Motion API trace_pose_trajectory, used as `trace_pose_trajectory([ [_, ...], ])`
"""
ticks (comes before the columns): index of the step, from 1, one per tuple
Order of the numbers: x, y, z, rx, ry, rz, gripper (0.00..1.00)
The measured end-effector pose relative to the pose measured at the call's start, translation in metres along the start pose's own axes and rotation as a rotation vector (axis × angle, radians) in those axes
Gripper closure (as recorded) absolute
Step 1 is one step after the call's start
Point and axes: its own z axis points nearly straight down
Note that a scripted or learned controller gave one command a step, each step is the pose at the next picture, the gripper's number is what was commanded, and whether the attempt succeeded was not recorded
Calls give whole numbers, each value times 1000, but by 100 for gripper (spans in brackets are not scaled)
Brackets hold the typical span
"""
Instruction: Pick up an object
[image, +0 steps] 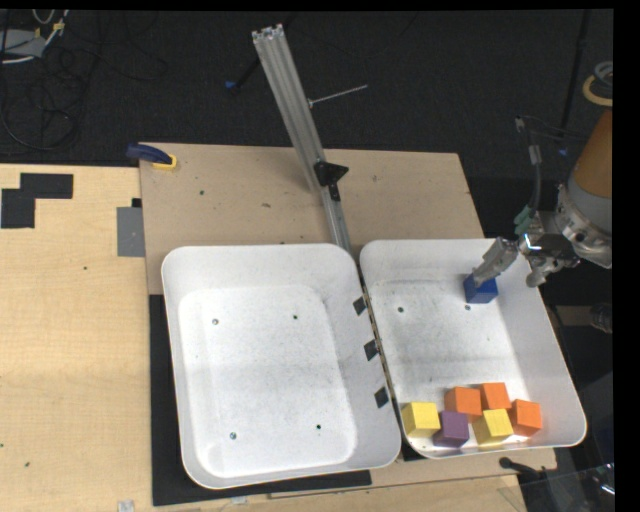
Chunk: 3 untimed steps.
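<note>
A blue block (481, 289) lies on the floor of the right bin (430, 320), near its far right side. My gripper (515, 272) hangs over the bin's right rim and stands open. Its left finger (496, 262) slants down to the blue block's top edge, while the other finger is off to the right, so the block is not between them. Several more blocks cluster at the bin's near edge: a yellow block (422, 416), a purple block (455, 428), a second yellow block (491, 426) and three orange blocks (463, 401) (494, 394) (526, 415).
The left bin (260, 370) sits beside the right one, joined by black clips (368, 348) along the shared rim. A slanted aluminium rail (300, 120) rises behind the bins. The arm's orange band (597, 160) is at the far right.
</note>
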Motion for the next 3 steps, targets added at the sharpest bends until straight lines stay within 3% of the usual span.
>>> trace_pose_trajectory([
  [1, 0, 1, -2, -4, -1, 1, 0],
  [3, 17, -10, 104, 2, 1, 4, 0],
])
